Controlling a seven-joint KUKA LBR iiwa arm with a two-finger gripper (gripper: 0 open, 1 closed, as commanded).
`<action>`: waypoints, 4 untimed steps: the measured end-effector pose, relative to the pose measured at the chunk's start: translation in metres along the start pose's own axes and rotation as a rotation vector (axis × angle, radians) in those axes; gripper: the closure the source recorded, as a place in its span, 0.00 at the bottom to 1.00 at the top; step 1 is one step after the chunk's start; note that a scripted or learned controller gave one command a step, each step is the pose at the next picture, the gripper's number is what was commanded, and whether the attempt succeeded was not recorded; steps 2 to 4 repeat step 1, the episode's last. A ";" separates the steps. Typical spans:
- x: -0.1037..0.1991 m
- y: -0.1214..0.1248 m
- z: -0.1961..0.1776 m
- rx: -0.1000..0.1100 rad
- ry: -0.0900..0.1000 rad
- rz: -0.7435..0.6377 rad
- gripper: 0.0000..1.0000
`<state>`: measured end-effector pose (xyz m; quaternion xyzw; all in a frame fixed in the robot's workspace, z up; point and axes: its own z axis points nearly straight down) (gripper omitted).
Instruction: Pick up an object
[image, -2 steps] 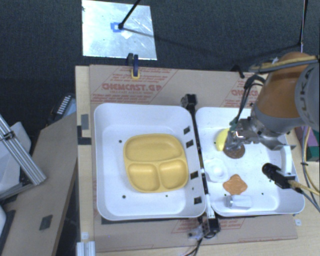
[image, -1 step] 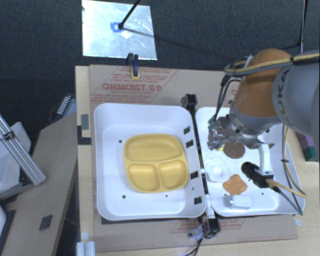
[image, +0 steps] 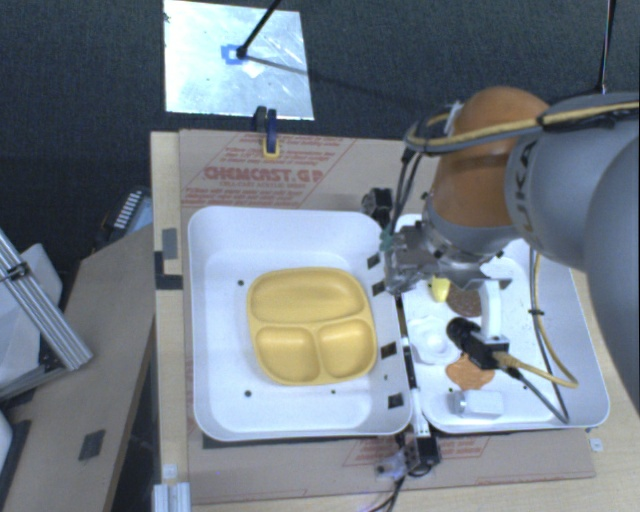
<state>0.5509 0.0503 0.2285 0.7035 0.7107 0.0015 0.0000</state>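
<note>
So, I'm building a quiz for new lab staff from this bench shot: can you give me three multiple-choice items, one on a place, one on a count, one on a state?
1. Where does the yellow divided plate lie?
A. in the left bin
B. in the right bin
C. on the cardboard outside the bins

2. How many compartments does the plate have?
A. two
B. three
C. five

3. How does the plate sit?
A. propped on edge against a wall
B. upside down
C. flat, hollows facing up

Answers:
1 A, it rests on the floor of the left bin, while the arm hangs over the right bin.
2 B, one wide hollow and two smaller ones.
3 C, all three hollows are open to the camera.
</note>
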 end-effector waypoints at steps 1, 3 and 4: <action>0.044 0.018 0.008 0.000 -0.001 0.001 1.00; 0.044 0.018 0.008 0.000 -0.001 0.001 1.00; 0.044 0.018 0.008 0.000 -0.001 0.001 1.00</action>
